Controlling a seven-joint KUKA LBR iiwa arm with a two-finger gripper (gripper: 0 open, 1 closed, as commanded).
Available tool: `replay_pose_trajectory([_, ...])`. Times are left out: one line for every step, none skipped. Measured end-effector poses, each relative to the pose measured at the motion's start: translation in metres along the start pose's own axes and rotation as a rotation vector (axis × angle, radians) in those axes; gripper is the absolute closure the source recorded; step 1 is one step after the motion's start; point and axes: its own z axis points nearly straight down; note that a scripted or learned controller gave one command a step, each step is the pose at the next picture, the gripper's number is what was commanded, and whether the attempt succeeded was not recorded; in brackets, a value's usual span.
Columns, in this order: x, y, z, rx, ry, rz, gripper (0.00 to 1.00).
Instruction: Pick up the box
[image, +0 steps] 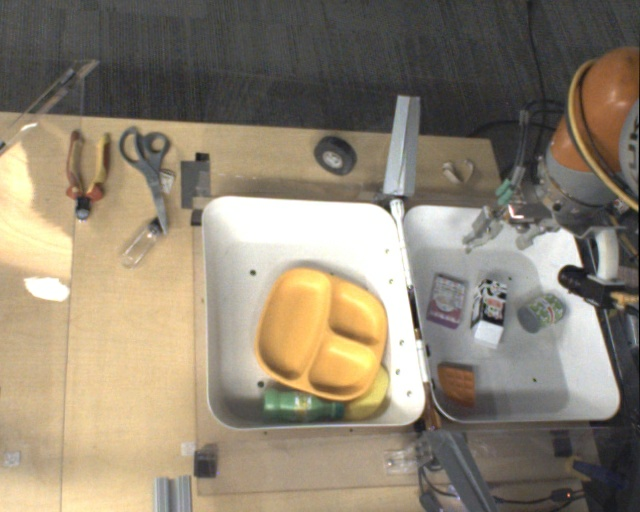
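A small white box with black markings (490, 308) lies in the middle of the right bin (585, 395). My gripper (502, 232) hangs over the far edge of that bin, up and slightly right of the box and apart from it. Its two metal fingers (478, 230) are spread open with nothing between them. The grey arm with its orange band (600, 100) comes in from the upper right.
In the right bin, a flat purple packet (447, 298) lies left of the box, a grey-green round item (542, 312) right of it, and an orange block (457, 383) sits front left. The left bin (230, 300) holds a yellow divided plate (322, 332) over a green bottle (297, 404). Scissors (150, 170), pliers (85, 170) and a tape roll (335, 154) lie on the bench.
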Motion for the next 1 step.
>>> replay_pose_trajectory([0.0342, -0.0197, 0.0766, 0.001, 0.001, -0.002, 0.0])
